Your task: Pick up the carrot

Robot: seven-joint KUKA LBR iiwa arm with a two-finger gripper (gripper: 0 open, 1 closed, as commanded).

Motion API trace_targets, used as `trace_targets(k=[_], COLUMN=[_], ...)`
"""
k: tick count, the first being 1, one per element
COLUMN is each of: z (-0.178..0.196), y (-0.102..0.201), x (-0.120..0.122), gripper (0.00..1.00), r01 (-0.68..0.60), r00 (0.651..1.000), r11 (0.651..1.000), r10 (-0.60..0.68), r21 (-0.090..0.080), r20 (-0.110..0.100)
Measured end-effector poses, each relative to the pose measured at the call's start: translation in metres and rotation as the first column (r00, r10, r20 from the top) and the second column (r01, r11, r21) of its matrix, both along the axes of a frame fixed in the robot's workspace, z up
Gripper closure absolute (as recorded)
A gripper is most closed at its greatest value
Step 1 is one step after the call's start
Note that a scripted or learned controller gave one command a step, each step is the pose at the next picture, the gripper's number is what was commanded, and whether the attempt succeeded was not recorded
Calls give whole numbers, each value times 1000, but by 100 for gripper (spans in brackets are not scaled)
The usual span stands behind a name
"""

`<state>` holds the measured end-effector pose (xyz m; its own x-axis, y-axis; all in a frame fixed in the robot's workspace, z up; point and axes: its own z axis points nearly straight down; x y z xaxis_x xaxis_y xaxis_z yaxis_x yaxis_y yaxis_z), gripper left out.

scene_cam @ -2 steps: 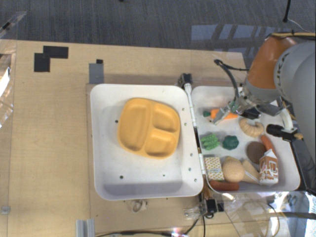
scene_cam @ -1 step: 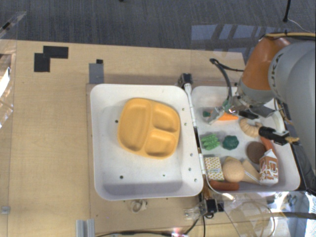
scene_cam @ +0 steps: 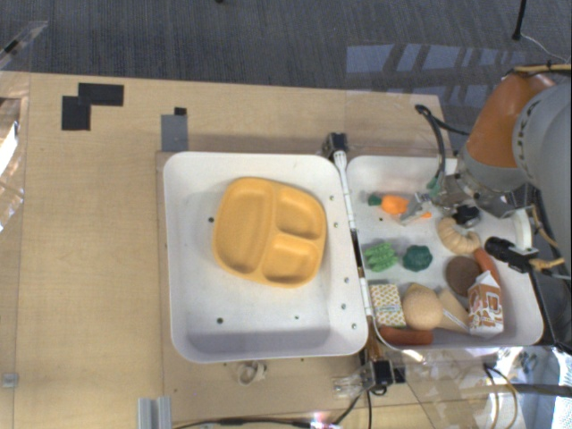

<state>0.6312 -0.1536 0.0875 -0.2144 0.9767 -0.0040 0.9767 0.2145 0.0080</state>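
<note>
The carrot (scene_cam: 394, 205) lies in the upper left part of the right bin (scene_cam: 536, 333), a small orange piece with a green tuft at its left end. The gripper (scene_cam: 423, 206) sits just to its right, low over the bin floor, at the end of the arm (scene_cam: 518, 141) that comes in from the upper right of the frame. One finger seems to point down and left toward the carrot, but the tips are small and blurred against the white floor, so whether the jaws are open or closed cannot be told, and nothing can be seen held between them.

The step in hand looks like the approach or the start of the grasp: the gripper is beside the carrot, not plainly around it. The next move probably calls for a slight shift left so that the fingers straddle the carrot, then a close and a straight lift.

Other toys crowd the lower part of that bin: a green bunch (scene_cam: 380, 256) and a dark green piece (scene_cam: 416, 258) below the carrot, a pale croissant (scene_cam: 458, 236) to the lower right. They stand apart from the carrot, so the grasp has room. The left bin (scene_cam: 192, 329) holds a yellow tray (scene_cam: 268, 231).
</note>
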Motion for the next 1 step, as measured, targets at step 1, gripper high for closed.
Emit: trace_targets(k=[1], z=[15], y=[1], x=[4], gripper=[100], r01=[-11], r00=[1000], r11=[1000], r10=[11], r21=[-4], r20=[10])
